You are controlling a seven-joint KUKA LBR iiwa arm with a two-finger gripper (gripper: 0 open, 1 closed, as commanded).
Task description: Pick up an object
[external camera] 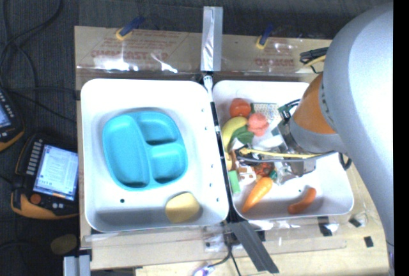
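Observation:
The right bin (pixel 335 207) holds a pile of toy foods: a red tomato (pixel 240 107), a yellow banana (pixel 230 130), a pink strawberry (pixel 258 121), an orange carrot (pixel 257 191) and a reddish sausage (pixel 301 200). My gripper (pixel 268 161) is low in this bin, amid the pile just above the carrot and right of the banana. A thin yellow strip (pixel 275 154) lies across it. The grey arm and its orange band (pixel 313 116) hide the bin's right side. Whether anything is gripped cannot be made out.
The left bin (pixel 89 140) holds a blue divided plate (pixel 144 147) and a tan rounded item (pixel 182 206) near its front wall. A handheld controller (pixel 48 176) lies left of the bench. Clips and plastic sheeting line the back edge.

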